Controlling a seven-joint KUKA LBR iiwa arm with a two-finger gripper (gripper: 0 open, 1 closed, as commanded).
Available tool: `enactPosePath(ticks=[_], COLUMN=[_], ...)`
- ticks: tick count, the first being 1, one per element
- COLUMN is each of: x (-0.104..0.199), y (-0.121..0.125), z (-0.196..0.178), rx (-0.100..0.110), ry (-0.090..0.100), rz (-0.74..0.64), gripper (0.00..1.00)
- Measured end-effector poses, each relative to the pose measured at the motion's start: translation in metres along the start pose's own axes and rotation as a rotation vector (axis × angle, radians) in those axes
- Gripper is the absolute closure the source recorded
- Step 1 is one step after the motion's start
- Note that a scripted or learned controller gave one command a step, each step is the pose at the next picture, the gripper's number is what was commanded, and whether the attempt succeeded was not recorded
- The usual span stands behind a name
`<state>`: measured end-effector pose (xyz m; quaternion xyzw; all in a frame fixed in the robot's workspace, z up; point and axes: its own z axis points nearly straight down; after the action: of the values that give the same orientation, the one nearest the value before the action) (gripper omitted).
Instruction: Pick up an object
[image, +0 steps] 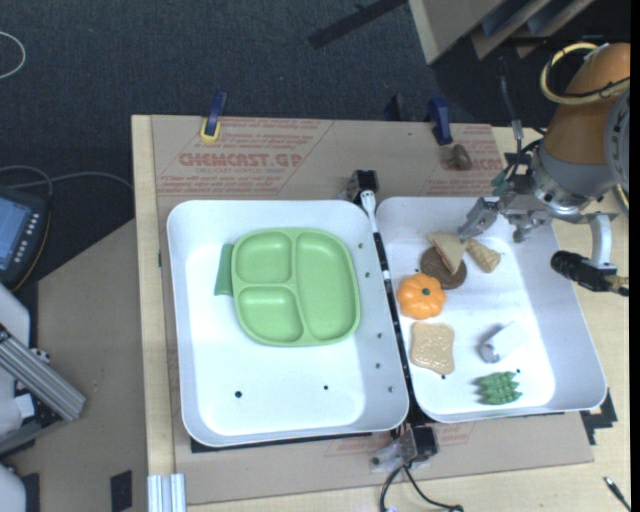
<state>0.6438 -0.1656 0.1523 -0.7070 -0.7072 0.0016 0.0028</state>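
Bench (300, 150): cardboard-faced sheet with red print, clamped at the far edge by a yellow clamp (211, 122) and a blue clamp (438, 120).

Two shallow white bins side by side, rims touching down the middle. Left bin (200, 330) holds a green three-compartment plate (296, 286), sitting toward the far half of the bin, slightly rotated. Something darker green pokes out from under its left edge.

Right bin (560, 330) holds all the loose pickable items:
- brown round disc (438, 272) near the far-centre, with a tan wedge (448, 250) lying on top of it
- small tan bread-like chunk (484, 257) just right of the wedge, apart from it
- orange toy pumpkin (421, 296) just near-side of the disc, close to the bin's left wall
- toast slice (433, 347) right below the pumpkin
- white/grey small object (499, 342) right of the toast, can't identify it
- green pea-pod-like piece (497, 388) in the near part of the bin

Arm (585, 110) comes in from the right, orange band visible above the wrist. Gripper (497, 222) sits low over the far part of the right bin, just above the wedge and the bread chunk. Two fingers look splayed apart, one (478, 217) on the left, one on the right. Nothing between them; no object held.
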Motion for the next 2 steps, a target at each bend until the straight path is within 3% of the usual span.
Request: enactPosePath(ticks=[1,2], x=[0.0076,0.0089], y=[0.0043,0.0085], z=[0.0548,0.0596], rx=[-0.009,-0.013], ry=[0.002,0.002], rz=[-0.001,-0.003], gripper=[0.0,0.0])
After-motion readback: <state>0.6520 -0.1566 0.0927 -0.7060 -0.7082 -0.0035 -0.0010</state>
